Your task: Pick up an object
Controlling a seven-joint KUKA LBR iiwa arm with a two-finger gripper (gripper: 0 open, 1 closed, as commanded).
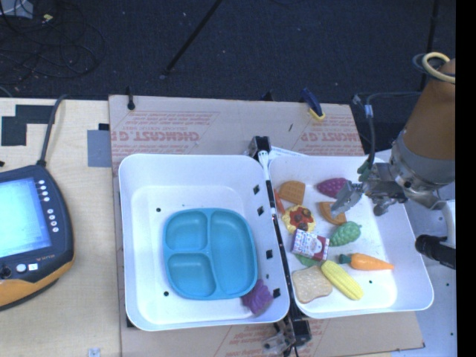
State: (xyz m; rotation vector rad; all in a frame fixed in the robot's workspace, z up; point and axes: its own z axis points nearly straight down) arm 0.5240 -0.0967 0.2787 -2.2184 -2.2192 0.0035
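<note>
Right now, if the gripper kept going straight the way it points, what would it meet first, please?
The gripper points left and down into the right bin. It would likely meet the orange wedge-shaped toy just beneath its tip first, though depth is unclear from this slanted view.

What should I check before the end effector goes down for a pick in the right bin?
1. End effector over the right bin: ok.
2. Nothing held yet: cannot tell, since the end effector overlaps an orange toy piece.
3. Targets available: ok; carrot, corn cob, bread slice and green toy lie apart enough.
4. Crowding beneath the tool: not ok; the purple toy and orange piece sit close.
5. Left bin's blue tray out of the path: ok.
</note>
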